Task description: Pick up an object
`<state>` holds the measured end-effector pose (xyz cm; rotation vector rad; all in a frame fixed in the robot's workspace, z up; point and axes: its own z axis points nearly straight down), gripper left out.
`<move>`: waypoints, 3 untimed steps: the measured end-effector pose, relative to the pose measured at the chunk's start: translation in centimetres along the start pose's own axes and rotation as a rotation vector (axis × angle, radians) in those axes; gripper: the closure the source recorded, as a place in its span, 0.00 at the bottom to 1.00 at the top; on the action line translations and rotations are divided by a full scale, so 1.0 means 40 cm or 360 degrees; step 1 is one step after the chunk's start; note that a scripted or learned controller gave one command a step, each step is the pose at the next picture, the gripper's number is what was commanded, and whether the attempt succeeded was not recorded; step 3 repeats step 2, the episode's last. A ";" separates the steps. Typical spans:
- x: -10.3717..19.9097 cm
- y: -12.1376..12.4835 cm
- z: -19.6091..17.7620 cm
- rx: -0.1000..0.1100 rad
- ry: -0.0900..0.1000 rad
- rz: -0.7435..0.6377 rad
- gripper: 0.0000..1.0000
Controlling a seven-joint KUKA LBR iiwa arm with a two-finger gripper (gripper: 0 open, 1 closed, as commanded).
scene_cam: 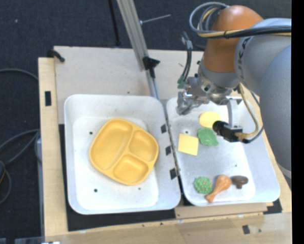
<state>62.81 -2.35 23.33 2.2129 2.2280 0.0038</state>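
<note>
Two shallow white bins sit side by side on the tabletop (106,70), and the split between them looks deliberate. Left of centre, the left bin (81,187) carries a single thing: a yellow divided plate (124,150), lying flat with its three compartments bare, well apart from everything else. It reads as a spare surface rather than a target, being broad and flat with little for two fingers to close on.

Right of centre, the right bin (253,179) gathers the small toy foods, loosely spread so that most can be reached without nudging a neighbour. A yellow square slice (188,144) lies near the bin's left wall. Just right of it a green leafy piece (208,136) sits touching or nearly touching a round yellow piece (209,119) above it. Along the bin's lower edge lie a green broccoli piece (202,184), a tan drumstick (219,186) just beside it, and a brown mushroom (239,180).

In the upper right, the gripper (184,104) hangs over the right bin's upper left corner, near the round yellow piece. Nothing is seen between the jaws, and whether they are spread or closed cannot be told. Any of the small foods could serve as the object to lift; the isolated yellow square seems the easiest.
</note>
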 end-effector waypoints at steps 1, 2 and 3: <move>0.116 0.031 -0.012 0.0001 0.0000 0.0000 1.00; 0.240 0.093 -0.040 -0.0001 0.0001 -0.0001 1.00; 0.240 0.093 -0.040 -0.0001 0.0001 -0.0001 1.00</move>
